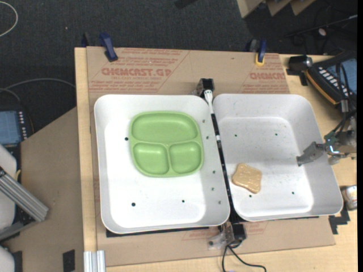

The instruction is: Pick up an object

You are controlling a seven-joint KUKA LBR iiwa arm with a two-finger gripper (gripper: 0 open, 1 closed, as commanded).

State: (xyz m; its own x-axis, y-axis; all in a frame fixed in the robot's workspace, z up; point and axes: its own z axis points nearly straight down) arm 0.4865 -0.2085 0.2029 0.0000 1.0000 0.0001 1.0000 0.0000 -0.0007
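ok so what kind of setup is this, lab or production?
Most likely a robotics lab grasping rig, not production. Two white bins sit on a cardboard sheet held by clamps. The test items are a green divided plate and a tan toast-like piece. Loose cables lie around the bench.

At three o'clock, the gripper (311, 153) is mostly cut off by the frame edge; its fingers are too blurred to read.
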